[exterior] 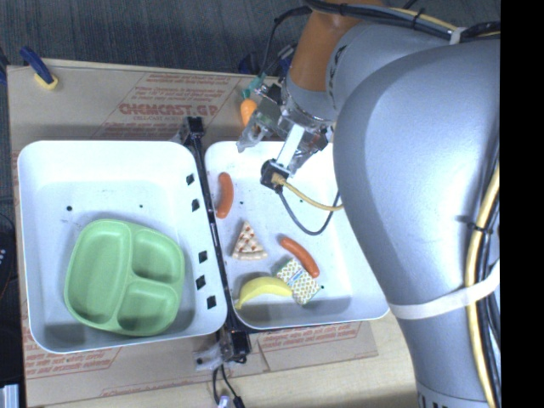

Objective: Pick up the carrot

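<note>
Carrot is seen raised at twelve o'clock of the right bin, seemingly pinched by the gripper, though finger closure cannot be told. A light, stiff, smooth toy is judged; mid-body grasp suits.

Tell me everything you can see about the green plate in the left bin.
The green divided plate looks like smooth, matte plastic in a pale green colour, with rounded corners. Raised ridges split it into three compartments: one long one on the left and two smaller ones on the right. All three hold nothing. It lies flat, face up, a little turned, on the floor of the left white bin, in the part nearer the camera. Only the bin touches it.
</note>
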